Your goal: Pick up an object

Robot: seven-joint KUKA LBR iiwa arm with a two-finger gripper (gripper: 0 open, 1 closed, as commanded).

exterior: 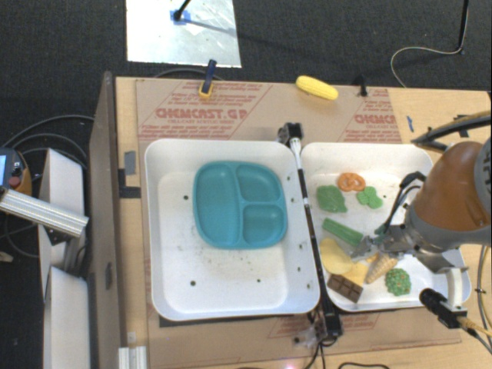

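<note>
Brown chocolate bar (345, 287): lying at lower right bin's (361, 157) front edge.
Gripper (374, 244): hovering over green stick (344, 231) and tan cone (380, 267); finger state unclear.
Teal divided plate (239, 205): sitting in left bin (171, 229).

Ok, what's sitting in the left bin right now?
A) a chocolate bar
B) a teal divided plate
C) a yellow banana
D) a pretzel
B: the teal divided plate lies alone in the left bin, while the pretzel and chocolate bar are in the right bin, and the banana rests on the cardboard behind the bins.
</note>
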